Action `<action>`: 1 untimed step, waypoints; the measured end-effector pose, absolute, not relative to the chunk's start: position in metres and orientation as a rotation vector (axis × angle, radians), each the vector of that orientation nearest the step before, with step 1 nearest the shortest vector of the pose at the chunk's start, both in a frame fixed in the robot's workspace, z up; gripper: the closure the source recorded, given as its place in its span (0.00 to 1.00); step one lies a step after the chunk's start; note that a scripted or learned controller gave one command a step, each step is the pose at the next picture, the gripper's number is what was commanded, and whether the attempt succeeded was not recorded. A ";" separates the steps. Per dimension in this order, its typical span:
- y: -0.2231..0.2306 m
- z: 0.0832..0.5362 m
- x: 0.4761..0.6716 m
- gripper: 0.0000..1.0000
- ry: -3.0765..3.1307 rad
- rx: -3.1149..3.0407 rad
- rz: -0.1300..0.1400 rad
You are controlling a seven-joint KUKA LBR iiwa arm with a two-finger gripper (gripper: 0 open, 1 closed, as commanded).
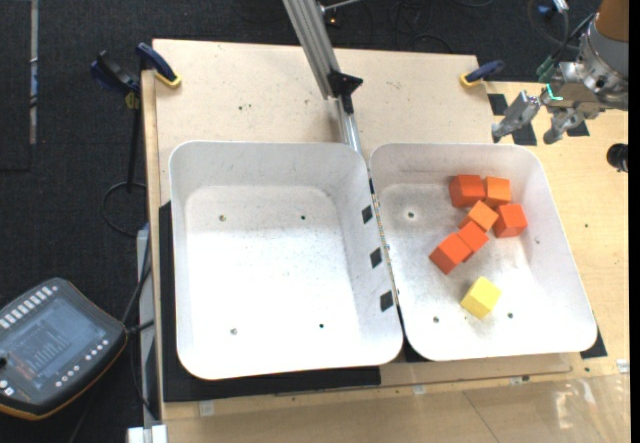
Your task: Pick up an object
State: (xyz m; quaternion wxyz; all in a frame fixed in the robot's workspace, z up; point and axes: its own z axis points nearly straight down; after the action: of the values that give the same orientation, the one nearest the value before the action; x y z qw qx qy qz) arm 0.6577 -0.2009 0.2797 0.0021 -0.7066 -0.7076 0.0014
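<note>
Camera view. The tool hung above the bench, outside the far rim of the right bin. Its two fingers stood spread apart with nothing between them, so it was released and carrying no load.

Progress: by the lie of things, the pick had not begun. No object was grasped or lifted; descent into the bin, closure on a block and the lift all remained outstanding.

The candidate objects lay below and nearer the camera than the tool, inside the right bin. A cluster of orange blocks sat closest beneath it, several touching or nearly so. A single yellow block lay farther from the tool, apart from the cluster.

Materials: the blocks appeared as small cubes with matt, flat faces and crisp edges, possibly foam or painted wood. Both bins were shallow white trays with rounded corners, smooth and lightly speckled. The left bin lay well away from the tool. The bench top looked like pale, unfinished board.
</note>
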 end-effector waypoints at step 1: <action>-0.200 0.283 0.659 0.00 -2.225 -2.218 0.001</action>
State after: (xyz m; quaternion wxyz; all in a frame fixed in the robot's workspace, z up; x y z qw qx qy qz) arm 0.6585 -0.2004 0.2826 0.0001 -0.7060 -0.7082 0.0005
